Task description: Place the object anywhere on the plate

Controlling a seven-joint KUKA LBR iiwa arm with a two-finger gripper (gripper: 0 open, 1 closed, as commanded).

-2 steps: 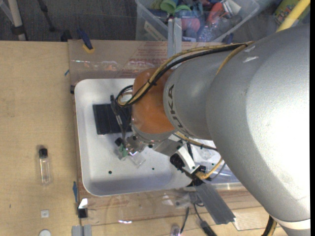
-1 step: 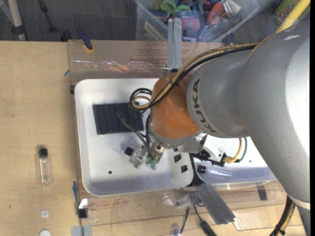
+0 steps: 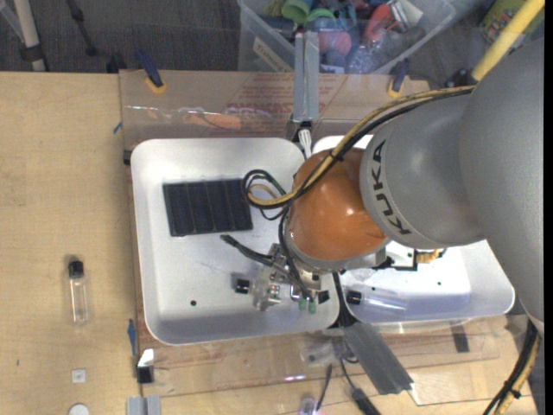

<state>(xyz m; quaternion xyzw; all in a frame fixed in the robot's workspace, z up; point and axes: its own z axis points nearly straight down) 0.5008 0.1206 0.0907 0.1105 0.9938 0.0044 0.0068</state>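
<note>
Arm's hand (image 3: 270,290) hangs low over the left bin (image 3: 173,318), near the dark ridged plate (image 3: 207,207); can't tell its grip.

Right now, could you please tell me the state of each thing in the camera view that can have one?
Black plate: lying flat in the left bin, nothing on it.
Tool: low over the left bin's near right corner, apart from the plate.
Clear vial: lying on the bench, left of the bins.
Tub of toys: full, behind the bins.
</note>
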